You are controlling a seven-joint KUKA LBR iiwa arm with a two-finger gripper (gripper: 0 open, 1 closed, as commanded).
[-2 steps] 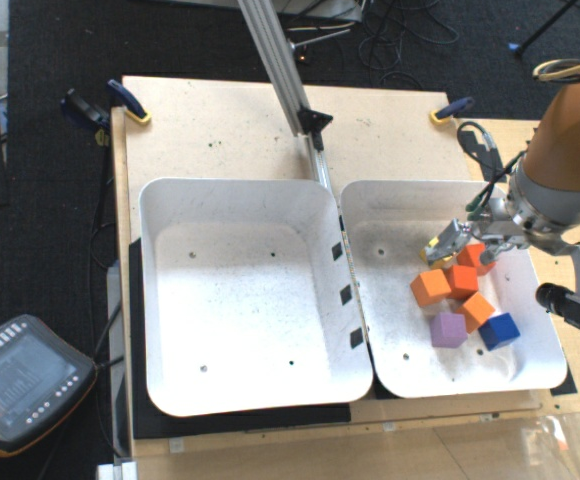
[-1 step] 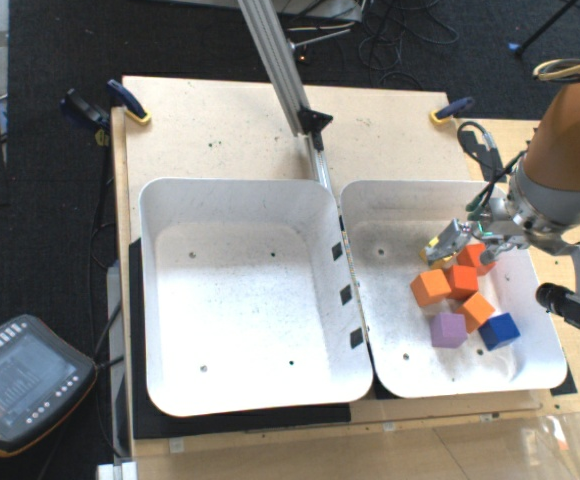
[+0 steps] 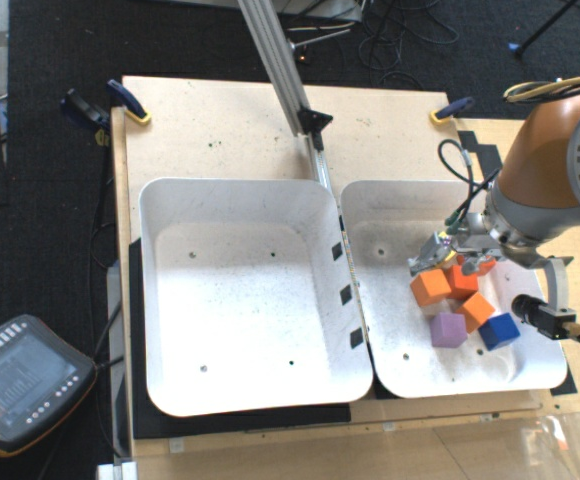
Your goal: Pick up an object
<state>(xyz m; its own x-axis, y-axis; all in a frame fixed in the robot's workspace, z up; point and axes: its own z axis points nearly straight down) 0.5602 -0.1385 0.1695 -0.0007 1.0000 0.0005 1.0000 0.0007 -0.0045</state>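
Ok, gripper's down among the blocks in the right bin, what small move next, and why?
Probably lift slightly to check the grasp. The gripper sits low over the orange blocks, crowded against the purple block and blue block in the right bin; no block is clearly held.

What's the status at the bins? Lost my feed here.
Hand low in right bin, over orange blocks. Grasp unconfirmed. Purple block and blue block crowd close beside them.

Blocks [image 3: 463,306] crowd the right bin [image 3: 390,358] under the arm; left bin [image 3: 240,298] lies open.
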